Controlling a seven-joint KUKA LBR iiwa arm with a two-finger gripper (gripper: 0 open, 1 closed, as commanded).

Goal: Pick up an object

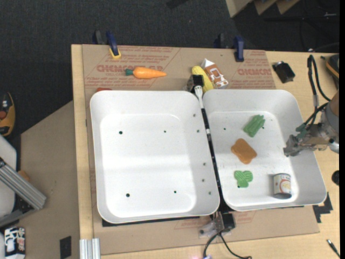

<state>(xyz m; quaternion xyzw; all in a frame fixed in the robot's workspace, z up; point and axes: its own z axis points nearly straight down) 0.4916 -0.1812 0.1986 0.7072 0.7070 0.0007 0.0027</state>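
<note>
Can (281,185), two green pieces (254,125) and an orange piece (244,150) are located in the right bin (302,109); gripper (291,147) is positioned at its right rim, jaw state cannot be told

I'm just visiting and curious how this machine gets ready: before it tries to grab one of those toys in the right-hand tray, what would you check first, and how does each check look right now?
1. Things to pick in the right bin: ok; green piece, orange piece, second green piece, small can.
2. Objects apart from each other: ok, none touching.
3. Gripper over the bin: ok, at its right edge.
4. Gripper above a target: not ok, nothing beneath it.
5. Fingers ready: cannot tell.
6. Can clear of the wall: not ok, close to the near right corner.
</note>
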